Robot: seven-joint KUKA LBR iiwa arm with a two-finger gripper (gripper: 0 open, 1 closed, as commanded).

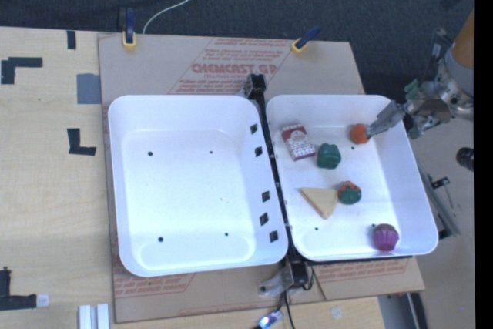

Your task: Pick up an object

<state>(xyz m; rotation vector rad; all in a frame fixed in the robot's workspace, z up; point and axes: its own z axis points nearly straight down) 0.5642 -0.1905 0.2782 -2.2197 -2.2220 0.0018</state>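
Across the surface I see my end effector low over the right bin, seemingly touching the orange ball; its grip I cannot tell.

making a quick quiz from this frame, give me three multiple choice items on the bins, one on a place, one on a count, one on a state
1. Which bin holds the objects? A left B right C both
2. How many objects lie in it? A three B six C nine
3. Where is the small orange ball? A lifted above the bench B resting in the bin C on the cardboard

B: all sit in the right white bin.
B: orange ball, red-and-white packet, green lump, tan wedge, green-and-orange piece, purple ball.
B: it rests on the bin floor by the gripper.
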